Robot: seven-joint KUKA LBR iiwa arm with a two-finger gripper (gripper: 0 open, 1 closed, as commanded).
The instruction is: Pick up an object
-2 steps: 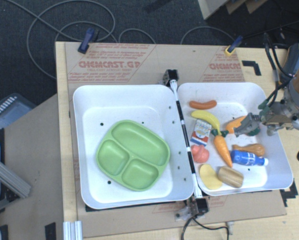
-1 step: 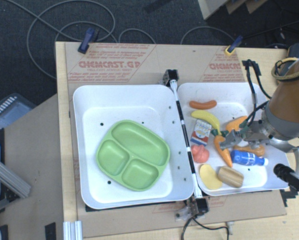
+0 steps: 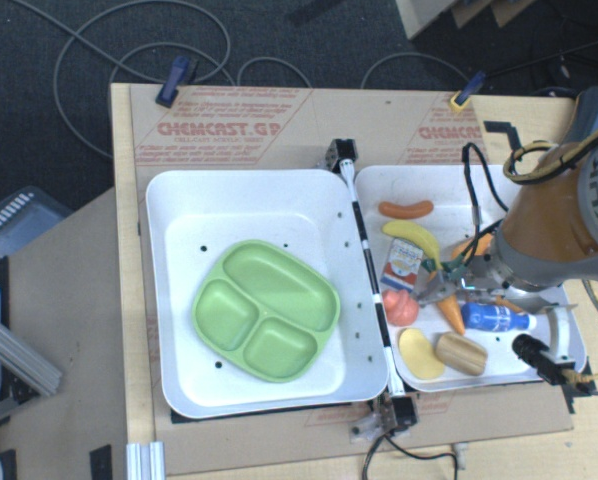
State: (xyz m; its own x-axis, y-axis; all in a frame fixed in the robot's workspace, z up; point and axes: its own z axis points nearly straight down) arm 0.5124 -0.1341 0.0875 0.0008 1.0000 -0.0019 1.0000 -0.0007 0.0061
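Down at the front of the right bin (image 3: pixel 569 358), closest to us, lie a tan bread roll (image 3: pixel 461 354) and a pale yellow round piece (image 3: pixel 420 353), touching each other. Just above them is the pincer (image 3: pixel 447 280), low in the pile of toy food on the end of the grey and orange arm (image 3: pixel 554 223) that comes in from the right. I cannot tell how the pincer is set, because wires and the wrist hide its tip, so I cannot say it has anything yet. Right beside it lie an orange carrot (image 3: pixel 451 314) and a blue bottle (image 3: pixel 495 318). A little farther out are a small white carton (image 3: pixel 404 262), a pink-red round fruit (image 3: pixel 400 306) and a yellow banana (image 3: pixel 415 238). A hot dog (image 3: pixel 406 208) sits near the back wall. Any of these could be the thing to pick up. The left bin (image 3: pixel 169 208) has a green divided plate (image 3: pixel 266 310) in it. Both bins sit on the brown surface (image 3: pixel 229 123). The toys are packed close, so I think the pincer could pinch two at once, or push one away. Round, smooth ones like the bottle might slip out when the arm lifts.
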